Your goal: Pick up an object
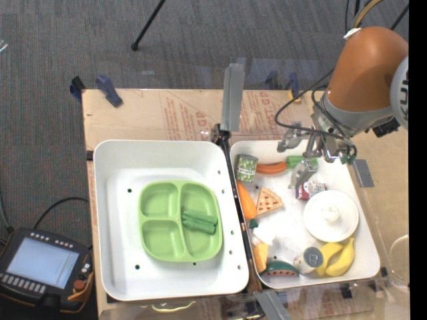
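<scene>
**Camera view: gripper over the right bin's far side**

You see the gripper (308, 157) hanging above the right bin (370, 245), near the hot dog (271, 168) and a small purple-and-white packet (308, 190). Whether its jaws are released or clenched cannot be told from this angle, and nothing visibly sits between them. Nearby lie a green can (246, 168), a pizza slice (268, 201), a white plate (330, 215) and bananas (337, 257). In the left bin (113, 179) a green tray (160, 225) holds a green bean pod (199, 221).
</scene>
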`<state>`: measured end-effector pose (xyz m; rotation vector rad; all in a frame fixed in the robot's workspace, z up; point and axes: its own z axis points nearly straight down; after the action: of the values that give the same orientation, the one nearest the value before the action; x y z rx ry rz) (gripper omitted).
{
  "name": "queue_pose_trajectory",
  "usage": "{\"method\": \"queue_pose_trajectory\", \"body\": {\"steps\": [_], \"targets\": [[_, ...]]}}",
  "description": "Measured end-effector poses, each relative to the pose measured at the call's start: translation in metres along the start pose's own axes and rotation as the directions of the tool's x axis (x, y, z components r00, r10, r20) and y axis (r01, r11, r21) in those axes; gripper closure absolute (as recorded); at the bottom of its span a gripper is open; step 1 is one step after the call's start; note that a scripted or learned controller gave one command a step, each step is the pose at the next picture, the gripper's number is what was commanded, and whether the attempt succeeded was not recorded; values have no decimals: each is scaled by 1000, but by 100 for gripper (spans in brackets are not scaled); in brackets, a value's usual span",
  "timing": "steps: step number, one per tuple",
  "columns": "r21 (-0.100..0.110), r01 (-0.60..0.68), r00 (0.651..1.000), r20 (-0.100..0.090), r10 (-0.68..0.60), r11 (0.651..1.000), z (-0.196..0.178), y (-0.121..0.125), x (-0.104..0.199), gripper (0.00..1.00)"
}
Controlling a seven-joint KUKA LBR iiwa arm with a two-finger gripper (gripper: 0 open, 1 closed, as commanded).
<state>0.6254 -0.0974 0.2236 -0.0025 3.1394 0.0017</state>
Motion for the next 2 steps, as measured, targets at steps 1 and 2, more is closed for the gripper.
{"method": "queue_pose_trajectory", "body": {"steps": [1, 2], "targets": [[-3, -28, 999, -17, 28, 1000, 136, -28, 1, 0], [1, -9, 1000, -4, 9, 1000, 136, -106, 70, 0]]}}
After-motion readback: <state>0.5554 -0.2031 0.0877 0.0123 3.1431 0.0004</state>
